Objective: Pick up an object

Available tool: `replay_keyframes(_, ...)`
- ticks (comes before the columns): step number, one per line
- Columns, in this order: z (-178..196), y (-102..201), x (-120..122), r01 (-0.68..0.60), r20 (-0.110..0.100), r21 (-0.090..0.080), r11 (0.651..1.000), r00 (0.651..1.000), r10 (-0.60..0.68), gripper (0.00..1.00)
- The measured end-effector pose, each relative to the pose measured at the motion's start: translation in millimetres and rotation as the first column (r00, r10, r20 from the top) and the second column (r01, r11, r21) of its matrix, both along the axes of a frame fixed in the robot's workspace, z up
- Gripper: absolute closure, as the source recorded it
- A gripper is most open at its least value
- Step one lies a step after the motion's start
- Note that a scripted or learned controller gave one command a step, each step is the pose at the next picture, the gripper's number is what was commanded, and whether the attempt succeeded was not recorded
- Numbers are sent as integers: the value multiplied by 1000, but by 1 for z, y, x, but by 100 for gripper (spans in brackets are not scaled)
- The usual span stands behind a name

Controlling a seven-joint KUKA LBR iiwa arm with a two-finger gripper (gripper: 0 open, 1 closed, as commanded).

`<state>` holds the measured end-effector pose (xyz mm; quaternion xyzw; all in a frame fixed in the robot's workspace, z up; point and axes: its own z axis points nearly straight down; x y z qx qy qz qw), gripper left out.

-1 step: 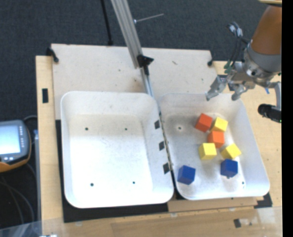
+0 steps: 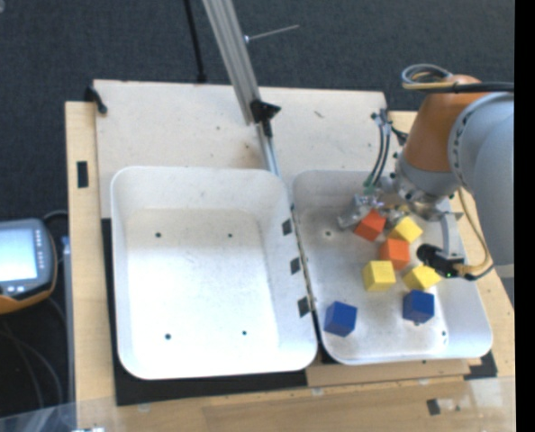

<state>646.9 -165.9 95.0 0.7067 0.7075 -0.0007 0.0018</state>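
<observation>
Presently, by item:

- Arm (image 2: 448, 142): smooth grey casing with an orange band, entering at the right of the frame; cut off by the right edge.
- Gripper (image 2: 368, 212): metallic, low over the upper part of the right bin; its tips sit at an orange block, but whether they are spread or pinching cannot be told, the parts being small and blurred.
- Right bin (image 2: 340, 196): shallow white tray, rounded corners, lightly speckled floor; its far right rim is hidden under the arm.
- Orange block (image 2: 370, 227): matte cube, tilted, upper middle of the right bin, touching the gripper's end.
- Second orange block (image 2: 395, 251): just below right of the first, between two yellow ones.
- Yellow blocks, three: one (image 2: 408, 230) near the wrist, one (image 2: 379, 274) mid-bin, one (image 2: 421, 277) right of it, partly covered by a black cable.
- Blue blocks, two: one (image 2: 340, 318) at the bin's lower left, one (image 2: 419, 306) lower right.
- Left bin (image 2: 204, 268): same white tray, a few dark dots on the floor.
- Aluminium strut (image 2: 236, 57): ribbed, slanting from the top of the frame to between the bins.
</observation>
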Motion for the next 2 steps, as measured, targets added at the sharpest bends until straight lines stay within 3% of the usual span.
replay_keyframes(1,14,-1,1,3,3,2,1000,1000,-3,100)
replay_keyframes(2,123,40,16,-5,8,2,1000,1000,5,100)
